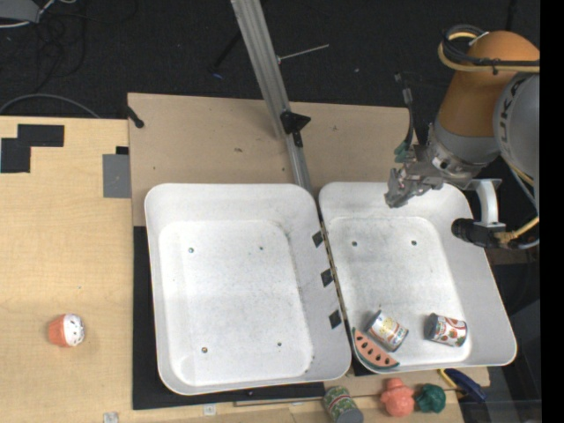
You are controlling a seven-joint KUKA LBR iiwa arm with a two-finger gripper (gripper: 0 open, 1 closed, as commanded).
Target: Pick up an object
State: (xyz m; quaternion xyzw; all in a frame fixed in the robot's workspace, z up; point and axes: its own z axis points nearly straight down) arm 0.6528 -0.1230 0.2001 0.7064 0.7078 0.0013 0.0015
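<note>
No text, label, brand or number can be read anywhere; the two small cans in the right bin carry printed wrappers (too blurred to make out).

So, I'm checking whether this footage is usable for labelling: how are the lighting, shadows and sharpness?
Camera view: even overhead light, no harsh glare on the left bin or right bin; a soft shadow falls across the left bin's near half; the gripper looks slightly soft, and the two cans are small but legible.
</note>
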